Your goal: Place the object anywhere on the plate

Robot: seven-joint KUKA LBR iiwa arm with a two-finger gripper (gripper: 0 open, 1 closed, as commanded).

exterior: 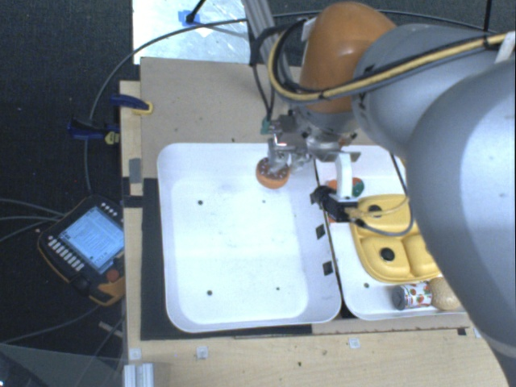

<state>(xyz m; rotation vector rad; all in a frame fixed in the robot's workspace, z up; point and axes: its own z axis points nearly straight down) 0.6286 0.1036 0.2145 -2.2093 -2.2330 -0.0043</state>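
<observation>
Carrying a small orange thing away from the plate

Our pincer (278, 161) pinches the orange thing (272, 174), lifted left of the yellow plate (395, 252), so it must travel back

Dark speckled floor (56, 39); tan bench (201, 103); handheld pendant (85, 244) lower left; bright patch (189, 22) above.

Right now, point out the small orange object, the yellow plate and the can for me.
small orange object (272, 175): camera view, on its round top.
yellow plate (401, 258): camera view, on its bare yellow surface.
can (412, 297): camera view, on its printed side.
</observation>
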